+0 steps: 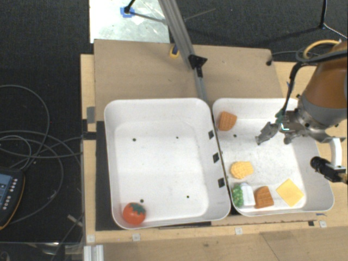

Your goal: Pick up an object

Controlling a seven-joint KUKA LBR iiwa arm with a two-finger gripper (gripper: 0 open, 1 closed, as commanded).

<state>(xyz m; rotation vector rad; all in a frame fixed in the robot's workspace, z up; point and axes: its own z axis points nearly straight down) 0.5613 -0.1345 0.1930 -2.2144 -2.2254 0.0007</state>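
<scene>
In the right bin lie an orange bread-like piece at the back left, a yellow corn cob near the middle left, a green and white item, a brown waffle-like piece and a yellow cheese slice along the front. A red tomato sits in the front left corner of the left bin. My gripper hangs over the back middle of the right bin, fingers spread open with nothing between them, well right of the bread piece and above the corn.
A grey pole slants across the bench behind the bins. Cables lie on the dark floor at the left. Black clips mark the seam between the two bins.
</scene>
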